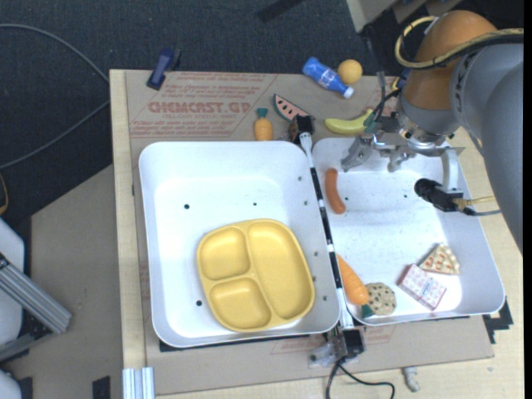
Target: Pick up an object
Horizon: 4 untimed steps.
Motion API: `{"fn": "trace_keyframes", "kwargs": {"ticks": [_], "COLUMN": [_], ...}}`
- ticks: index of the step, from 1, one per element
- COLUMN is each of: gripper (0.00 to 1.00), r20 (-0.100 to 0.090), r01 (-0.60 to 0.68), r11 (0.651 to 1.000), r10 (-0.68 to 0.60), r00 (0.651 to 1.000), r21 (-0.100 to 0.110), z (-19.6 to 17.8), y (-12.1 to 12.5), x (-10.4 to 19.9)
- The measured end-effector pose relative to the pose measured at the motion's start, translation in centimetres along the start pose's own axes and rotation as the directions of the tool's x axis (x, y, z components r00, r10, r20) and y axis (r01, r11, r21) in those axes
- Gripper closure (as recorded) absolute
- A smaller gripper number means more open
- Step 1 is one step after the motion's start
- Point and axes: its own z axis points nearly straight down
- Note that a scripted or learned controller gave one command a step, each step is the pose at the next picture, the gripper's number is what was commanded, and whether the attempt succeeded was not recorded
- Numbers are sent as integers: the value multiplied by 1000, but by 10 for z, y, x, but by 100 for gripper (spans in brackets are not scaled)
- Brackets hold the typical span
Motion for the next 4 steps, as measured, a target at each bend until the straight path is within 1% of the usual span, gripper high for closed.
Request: {"fn": "trace_keyframes", "kwargs": {"ticks": [1,2,3,4], "gripper": [0,0,0,0], "r20": [1,9,3,2], "r01": [-2,-2,-3,-3], "r11": [1000,1000,1000,1000], "r10": [2,2,3,3], "r00": [1000,1000,1000,1000], "r21": [0,17,-1,-1], "z": [38,38,37,19], "y": [-20,-4,-52,-94], "x": [11,8,-55,-109]}}
